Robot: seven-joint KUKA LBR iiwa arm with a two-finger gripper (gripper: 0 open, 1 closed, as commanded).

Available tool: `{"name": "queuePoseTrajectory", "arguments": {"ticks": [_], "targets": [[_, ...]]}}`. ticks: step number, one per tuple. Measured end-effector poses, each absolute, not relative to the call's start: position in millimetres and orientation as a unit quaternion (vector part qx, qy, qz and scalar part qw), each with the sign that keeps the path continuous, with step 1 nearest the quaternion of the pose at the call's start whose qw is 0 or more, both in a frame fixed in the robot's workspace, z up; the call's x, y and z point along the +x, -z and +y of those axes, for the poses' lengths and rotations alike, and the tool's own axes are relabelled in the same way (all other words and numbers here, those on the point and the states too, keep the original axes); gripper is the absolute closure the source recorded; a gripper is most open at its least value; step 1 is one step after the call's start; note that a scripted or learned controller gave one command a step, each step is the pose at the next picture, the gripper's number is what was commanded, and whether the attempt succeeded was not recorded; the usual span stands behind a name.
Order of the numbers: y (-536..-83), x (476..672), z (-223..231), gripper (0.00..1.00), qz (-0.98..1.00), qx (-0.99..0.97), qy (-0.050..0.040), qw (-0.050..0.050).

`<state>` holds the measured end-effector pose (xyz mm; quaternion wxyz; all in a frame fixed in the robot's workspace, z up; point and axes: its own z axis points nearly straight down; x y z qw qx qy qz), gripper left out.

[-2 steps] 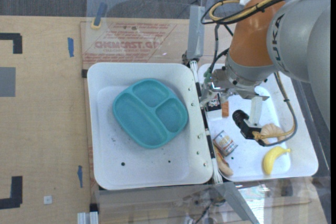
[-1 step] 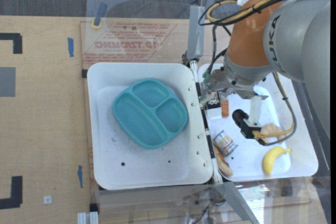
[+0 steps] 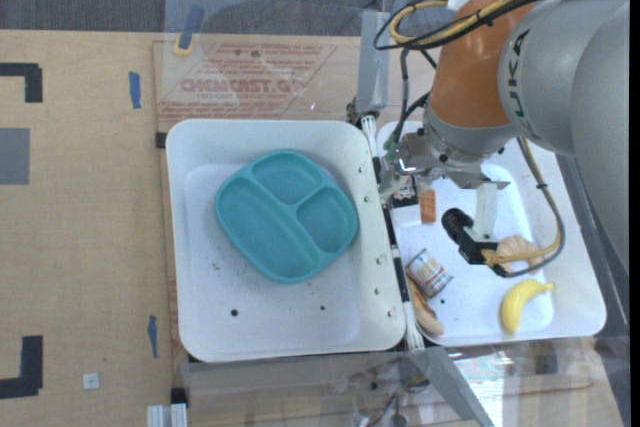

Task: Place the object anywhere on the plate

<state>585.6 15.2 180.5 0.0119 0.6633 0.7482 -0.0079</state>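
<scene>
A teal plate (image 3: 287,214) with three compartments lies in the left bin (image 3: 200,315), and nothing rests on it. My gripper (image 3: 408,177) hangs below the orange wrist band, over the left edge of the right bin (image 3: 575,315), close to the wall between the bins. Just below it lies a small orange piece (image 3: 428,206). Also in the right bin are a small tin can (image 3: 430,273), a yellow banana (image 3: 525,303), a tan bread-like piece (image 3: 520,250) and a peach-coloured item (image 3: 428,318) by the bin's lower left corner.
The shared wall between the bins (image 3: 385,235) runs just left of the gripper. The big grey arm covers the upper right of the right bin. A clear sheet with red print (image 3: 245,80) lies behind the left bin.
</scene>
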Motion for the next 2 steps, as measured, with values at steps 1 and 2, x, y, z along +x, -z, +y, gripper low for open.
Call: {"name": "queuePoseTrajectory", "arguments": {"ticks": [1, 2], "targets": [[-183.1, 593.0, 18.3, 1.00, 0.752, 0.659, 0.0061, 0.018], [-184.0, 594.1, 17.9, 1.00, 0.778, 0.628, 0.0100, 0.017]]}}
